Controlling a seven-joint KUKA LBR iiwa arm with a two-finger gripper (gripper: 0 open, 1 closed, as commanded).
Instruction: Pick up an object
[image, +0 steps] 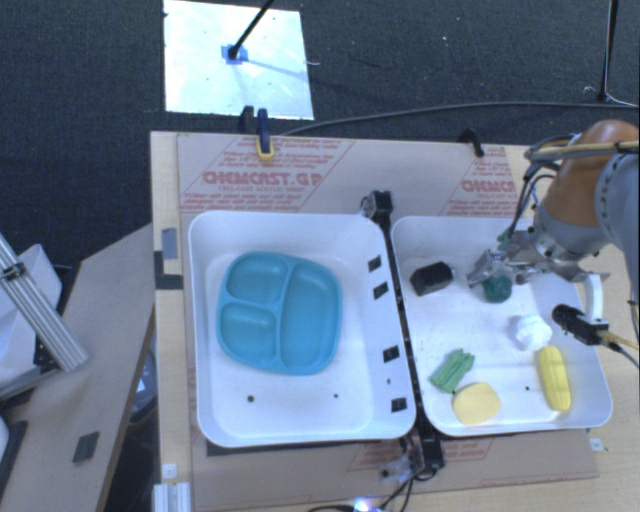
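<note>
**Over the right bin, at the green object**

Dark carpet surrounds my bench (300, 165), whose brown top bears two white bins side by side. Largest of the contents, a blue divided plate (278, 311) lies flat in the left bin (215, 400). My right bin (590, 405) holds the small things: a yellow corn cob (553, 378) near the right wall, a yellow lump (476, 403) at the front, a green ridged piece (452, 369) just beside it, a black block (431, 277), a white crumpled bit (529, 329). My gripper (492, 272) sits right at a dark green round object (497, 289); whether my fingers are wide or closed on it, I cannot tell.
</note>
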